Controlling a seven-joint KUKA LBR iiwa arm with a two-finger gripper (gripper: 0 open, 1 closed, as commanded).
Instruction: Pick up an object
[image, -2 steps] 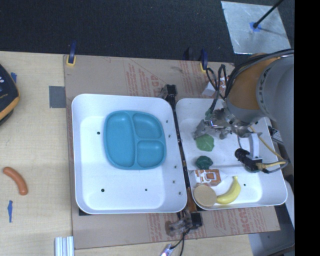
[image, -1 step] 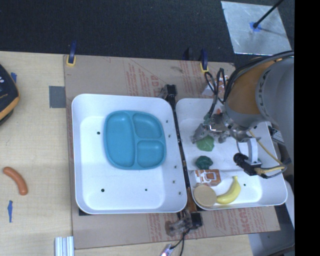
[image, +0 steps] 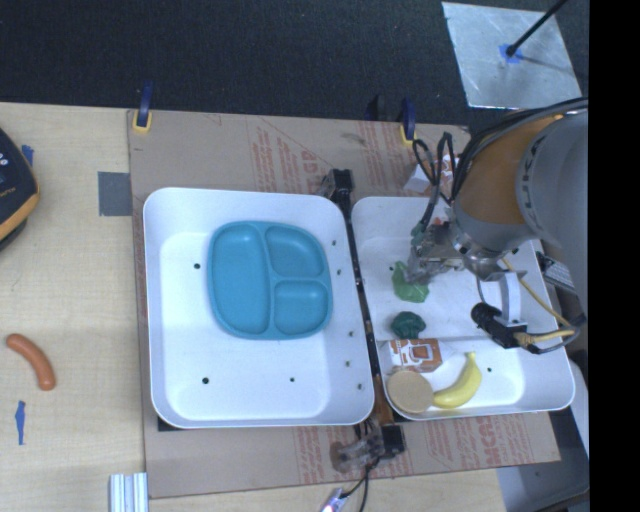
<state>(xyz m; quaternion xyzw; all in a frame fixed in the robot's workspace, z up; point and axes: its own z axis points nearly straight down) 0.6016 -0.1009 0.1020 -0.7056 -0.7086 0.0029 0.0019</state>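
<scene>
Jaw state not readable, hidden in wrist clutter; gripper (image: 425, 262) low in right bin (image: 545, 395), just above and seemingly touching light green object (image: 410, 285) near bin's left wall. Nothing clearly seen between jaws. Dark green lump (image: 407, 324) just below light green one, apart from gripper. Small brown-and-white carton (image: 414, 353) below that, then round tan disc (image: 408, 390) at bin's lower left corner, with banana (image: 459, 384) lying against disc's right side. Grey arm with orange band (image: 505, 180) entering from right, cables looping around wrist. Left bin (image: 175, 300) holding blue divided plate (image: 269, 279), roughly centred toward top. Sausage (image: 32, 360) on bench well left of bins. Yellow-black device (image: 14, 195) at far left edge.
</scene>
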